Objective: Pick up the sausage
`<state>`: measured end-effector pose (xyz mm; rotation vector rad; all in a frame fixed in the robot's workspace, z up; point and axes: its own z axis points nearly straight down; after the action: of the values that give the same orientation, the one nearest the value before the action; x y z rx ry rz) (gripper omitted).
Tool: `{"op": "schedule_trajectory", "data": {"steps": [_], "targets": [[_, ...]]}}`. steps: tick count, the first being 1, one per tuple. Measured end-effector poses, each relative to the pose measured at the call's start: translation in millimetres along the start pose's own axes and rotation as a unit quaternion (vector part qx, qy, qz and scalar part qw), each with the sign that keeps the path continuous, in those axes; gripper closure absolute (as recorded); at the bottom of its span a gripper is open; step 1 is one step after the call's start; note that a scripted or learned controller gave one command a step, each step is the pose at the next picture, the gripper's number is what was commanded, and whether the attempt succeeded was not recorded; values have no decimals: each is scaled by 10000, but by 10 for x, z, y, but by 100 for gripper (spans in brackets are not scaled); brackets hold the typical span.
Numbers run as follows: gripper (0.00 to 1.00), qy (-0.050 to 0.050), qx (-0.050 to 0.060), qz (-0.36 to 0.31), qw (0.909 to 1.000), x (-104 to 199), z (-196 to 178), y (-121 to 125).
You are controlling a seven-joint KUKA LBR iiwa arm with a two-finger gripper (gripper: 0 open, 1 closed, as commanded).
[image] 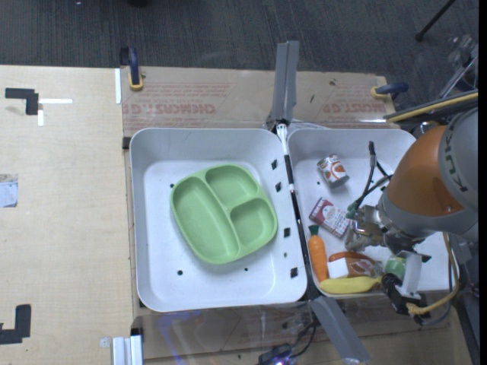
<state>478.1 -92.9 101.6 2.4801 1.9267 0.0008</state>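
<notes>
Camera view: arm's gripper [364, 238], fingers' state impossible to tell, hangs low in the right bin [304, 147], partly hiding a reddish sausage [351, 258].

Right bin [304, 158]: near right corner and much of the right wall hidden beneath the arm [426, 181]. Gripper [364, 238]: fingers lost in clutter, state not legible. Sausage [350, 257]: only a reddish strip showed beside the carrot [318, 255], the rest covered. Banana [348, 284]: right end hidden under the wrist. Small carton [329, 217]: label too small to read. Arm cut off at the right edge.
</notes>
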Motion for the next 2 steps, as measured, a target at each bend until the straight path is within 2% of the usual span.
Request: {"op": "schedule_trajectory", "data": {"steps": [1, 2], "targets": [[0, -2, 8, -240, 9997, 301, -904, -80], [0, -1, 14, -716, 9974, -4, -521, -9]]}}
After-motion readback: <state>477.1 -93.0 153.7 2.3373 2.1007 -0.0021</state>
